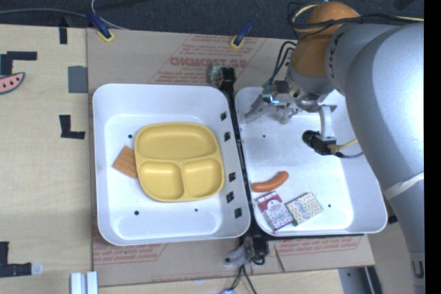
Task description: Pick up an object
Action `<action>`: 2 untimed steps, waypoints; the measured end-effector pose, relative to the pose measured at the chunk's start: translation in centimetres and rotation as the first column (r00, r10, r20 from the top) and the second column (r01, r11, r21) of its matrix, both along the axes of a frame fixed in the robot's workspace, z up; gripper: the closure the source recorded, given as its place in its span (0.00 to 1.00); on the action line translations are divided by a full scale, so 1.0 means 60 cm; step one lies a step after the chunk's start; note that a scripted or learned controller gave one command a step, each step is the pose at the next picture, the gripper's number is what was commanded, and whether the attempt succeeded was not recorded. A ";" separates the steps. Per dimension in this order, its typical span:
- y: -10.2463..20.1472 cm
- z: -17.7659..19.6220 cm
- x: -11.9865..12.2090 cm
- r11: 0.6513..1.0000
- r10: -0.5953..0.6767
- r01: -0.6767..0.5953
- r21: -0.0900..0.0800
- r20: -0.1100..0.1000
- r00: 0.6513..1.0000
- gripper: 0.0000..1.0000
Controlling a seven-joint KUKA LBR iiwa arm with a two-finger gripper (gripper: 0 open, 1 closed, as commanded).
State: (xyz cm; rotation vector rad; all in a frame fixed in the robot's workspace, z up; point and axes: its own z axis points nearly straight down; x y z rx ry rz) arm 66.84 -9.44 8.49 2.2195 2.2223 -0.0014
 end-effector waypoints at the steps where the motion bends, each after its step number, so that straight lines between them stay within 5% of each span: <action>1: 0.000 0.016 0.000 1.000 0.001 -0.001 0.000 0.000 1.000 1.00; 2: 0.000 0.016 0.000 1.000 0.001 -0.001 0.000 0.000 1.000 0.00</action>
